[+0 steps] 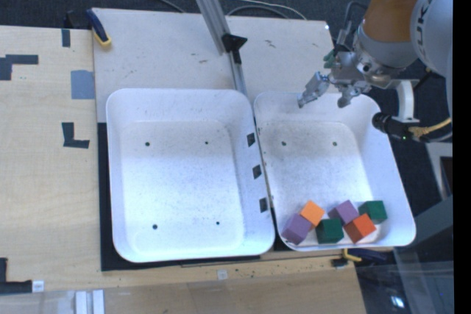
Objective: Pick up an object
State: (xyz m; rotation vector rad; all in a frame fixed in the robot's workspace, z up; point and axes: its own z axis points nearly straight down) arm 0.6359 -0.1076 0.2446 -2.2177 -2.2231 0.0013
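Six small blocks (335, 220) huddled at the near edge of the right bin (386, 158) — orange, two purple, two green, one red-orange — touching or nearly so. Gripper (324, 93) poised over that bin's far edge, well apart from the cluster, fingers spread and holding nothing. Likely light, rigid, matte-faced and easy to pinch across opposite flat sides — best bet probably the purple block (296, 229) at the cluster's left end, with free room beside it for a finger.

the arm (412, 4) is cut off by the right edge — its base out of frame. a metal post (208, 0) leaves past the top edge, its upper end unseen.
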